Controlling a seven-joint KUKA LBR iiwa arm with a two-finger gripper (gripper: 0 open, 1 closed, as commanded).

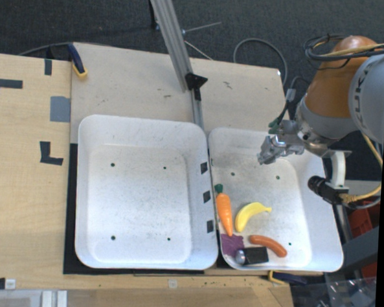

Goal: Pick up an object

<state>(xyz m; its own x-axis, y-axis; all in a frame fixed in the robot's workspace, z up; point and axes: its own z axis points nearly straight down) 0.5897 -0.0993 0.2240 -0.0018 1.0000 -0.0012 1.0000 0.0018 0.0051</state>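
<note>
Risk: gripper (268, 154), jaws' state unclear, hangs far from carrot (224, 212) and banana (250, 215); crowding could spoil a grasp.

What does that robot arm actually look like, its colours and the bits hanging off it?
The arm is rounded and grey, with a broad orange band above the wrist. Dark cables loop over the top of it. At its tip sits a small metal-grey gripper, and a white bracket hangs beside the wrist.
</note>
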